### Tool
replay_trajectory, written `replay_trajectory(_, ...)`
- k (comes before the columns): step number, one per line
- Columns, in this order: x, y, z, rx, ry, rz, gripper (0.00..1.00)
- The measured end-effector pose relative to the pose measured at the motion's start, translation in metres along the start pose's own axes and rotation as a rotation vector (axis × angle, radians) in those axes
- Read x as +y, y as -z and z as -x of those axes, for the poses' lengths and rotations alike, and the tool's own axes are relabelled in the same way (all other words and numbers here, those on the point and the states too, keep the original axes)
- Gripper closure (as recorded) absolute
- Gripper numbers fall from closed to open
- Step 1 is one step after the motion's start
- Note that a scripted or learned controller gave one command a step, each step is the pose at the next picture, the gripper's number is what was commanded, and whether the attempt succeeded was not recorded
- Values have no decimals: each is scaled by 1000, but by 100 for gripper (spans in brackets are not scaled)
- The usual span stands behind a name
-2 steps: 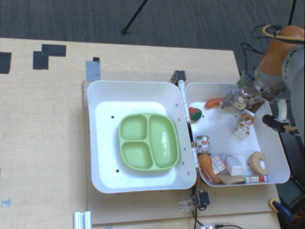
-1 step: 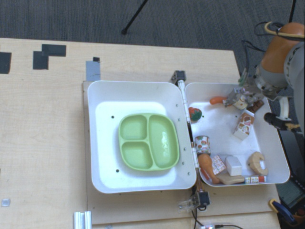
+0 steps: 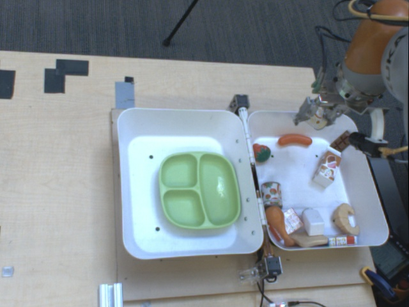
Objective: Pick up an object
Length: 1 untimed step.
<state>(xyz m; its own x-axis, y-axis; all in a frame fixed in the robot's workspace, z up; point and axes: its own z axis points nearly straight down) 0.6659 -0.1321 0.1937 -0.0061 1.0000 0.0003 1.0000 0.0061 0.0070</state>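
Nearest to us, along the front wall of the right bin [image 3: 377, 226], we see a crowded row: a carrot [image 3: 275, 221], a small printed packet [image 3: 292, 220], a white cube [image 3: 314, 222], a tan bread piece [image 3: 309, 240], a red and white tube [image 3: 342, 240] and a bagel-like ring [image 3: 346, 217]. Several of these are touching each other. Just behind them a small can [image 3: 271, 192] lies beside the wall between the two bins.

In the left bin [image 3: 140, 171] there is a green divided plate [image 3: 199, 190], lying flat in the middle.

Farther back in the right bin, a small carton [image 3: 326, 168] lies tilted with free floor around it. Then come a strawberry [image 3: 261, 151] near the middle wall and a sausage [image 3: 294, 140] close to the far wall.

At the far right corner of this bin the tool [image 3: 317, 112] hangs over the rim, not touching any object. We cannot tell whether it is apart or together; the picture is too small and blurred there. Nothing is visible in it, so we judge the pick is not yet done.

What can go wrong? If the tool goes to the front row, it can catch two objects together, or push one against the wall and lose it. The sausage is round and can roll away when it is pressed. It also lies near the far wall, so the tool can hit the rim. The carton seems to us the safer choice.
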Motion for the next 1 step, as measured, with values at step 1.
replay_trajectory(1, -33, 12, -73, 1, 0, -4, 100)
